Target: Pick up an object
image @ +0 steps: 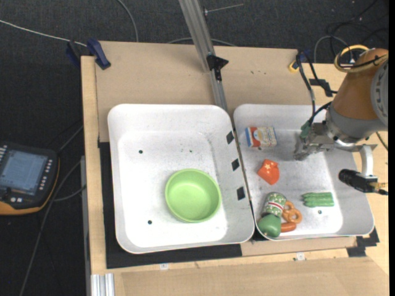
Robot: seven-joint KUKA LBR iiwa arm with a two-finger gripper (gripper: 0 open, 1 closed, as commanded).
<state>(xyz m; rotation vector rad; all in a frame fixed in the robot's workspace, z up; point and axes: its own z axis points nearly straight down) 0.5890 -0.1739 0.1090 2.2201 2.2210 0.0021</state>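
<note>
Looks like the hand (302,151) is hovering over the right bin (361,224), nothing visibly in it; can't tell how open. It's probably lining up on the carton (260,137) just left.

The arm (364,97) gets cut off by the right edge of the frame. The gripper (302,150) is too small and dark for the fingers to be made out. Print on the little carton (259,137) can't be read, and the pedant-style handheld screen (23,177) at far left is clipped.
</note>
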